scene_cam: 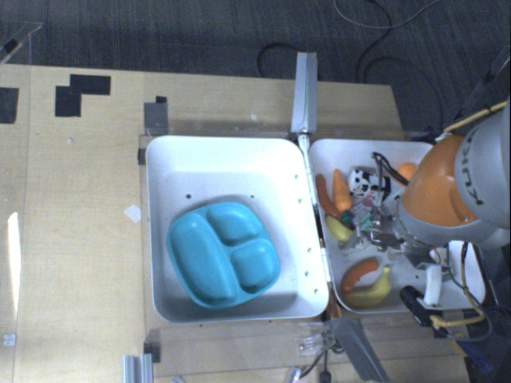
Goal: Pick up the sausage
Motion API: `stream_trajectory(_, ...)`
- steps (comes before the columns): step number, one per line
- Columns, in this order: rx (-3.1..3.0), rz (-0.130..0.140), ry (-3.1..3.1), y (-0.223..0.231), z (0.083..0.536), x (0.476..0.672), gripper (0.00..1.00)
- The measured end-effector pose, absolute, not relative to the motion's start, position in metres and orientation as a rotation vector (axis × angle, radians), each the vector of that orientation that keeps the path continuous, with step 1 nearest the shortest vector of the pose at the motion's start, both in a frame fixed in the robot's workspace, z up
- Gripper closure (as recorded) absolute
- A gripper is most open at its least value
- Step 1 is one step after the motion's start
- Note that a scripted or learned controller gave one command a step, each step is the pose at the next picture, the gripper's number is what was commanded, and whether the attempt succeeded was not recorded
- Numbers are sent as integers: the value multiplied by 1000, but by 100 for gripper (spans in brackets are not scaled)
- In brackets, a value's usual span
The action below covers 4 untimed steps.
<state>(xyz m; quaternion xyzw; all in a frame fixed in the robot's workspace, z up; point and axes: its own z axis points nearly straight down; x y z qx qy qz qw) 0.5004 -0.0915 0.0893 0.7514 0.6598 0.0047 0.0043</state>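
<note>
Sausage waiting low in the right bin

The reddish-brown curved sausage lies in the shallow white right-hand bin, touching a yellow banana beside the bottom wall. The two-finger gripper hangs just above among clutter; whether it is spread or pinching cannot be told. Open floor lies rightward.

The sausage, reddish-orange and curved, lay flat near the right bin's front edge, touching a banana.

Gripper is low in the right bin, among a carrot and other toys. Sausage lies apart, touching a banana. Left bin holds a blue divided plate.
</note>
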Motion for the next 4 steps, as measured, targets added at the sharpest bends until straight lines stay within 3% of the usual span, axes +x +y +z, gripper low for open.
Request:
stream_trajectory(1, 2326, 16, 2096, -125, 89, 492, 0)
stream_trajectory(2, 2320, 24, 2095, -124, 101, 495, 100)
stream_trajectory(3, 2684, 5, 1628, -94, 187, 504, 100)
stream_trajectory(4, 2683, 5, 1628, -94, 187, 504, 0)
